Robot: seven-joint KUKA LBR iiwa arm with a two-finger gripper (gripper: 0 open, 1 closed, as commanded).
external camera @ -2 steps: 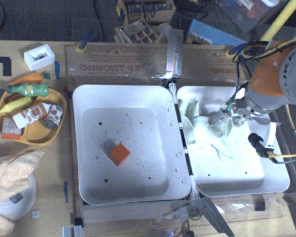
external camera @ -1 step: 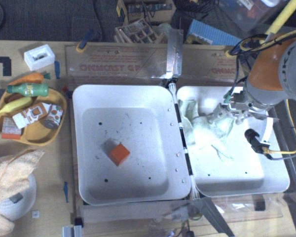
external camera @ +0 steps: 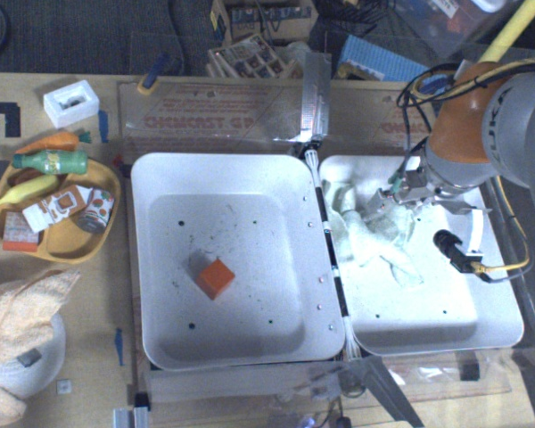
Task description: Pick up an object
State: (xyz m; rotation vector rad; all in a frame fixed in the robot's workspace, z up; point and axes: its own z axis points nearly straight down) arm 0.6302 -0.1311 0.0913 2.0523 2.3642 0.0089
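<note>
Orange block [external camera: 217, 278]: lay on the floor of the left bin [external camera: 152, 239], slightly left of centre, beside a small dark mark, untouched and well apart from the hand. Right bin [external camera: 446, 319]: held pale, translucent crumpled items [external camera: 374, 234] in its upper left part, hard to tell apart against the white. Arm [external camera: 495, 132]: grey with orange band, entered from the right, over the upper part of the right bin. Hand [external camera: 401, 193]: positioned low over the pale items; state of the hand could not be told, being blurred and merged with the clutter. Black cable end [external camera: 453, 248]: hung near the right bin's right wall. Behind the bins: cardboard strip [external camera: 205, 114] with reddish lettering, partly legible, not read with confidence. Left of the worktop: yellow bowl [external camera: 67, 239] holding toy foods and small printed packets, labels too small to read; green bottle [external camera: 53, 161] on its rim; small white box [external camera: 71, 103] further back; cloth [external camera: 18, 319] at lower left.
</note>
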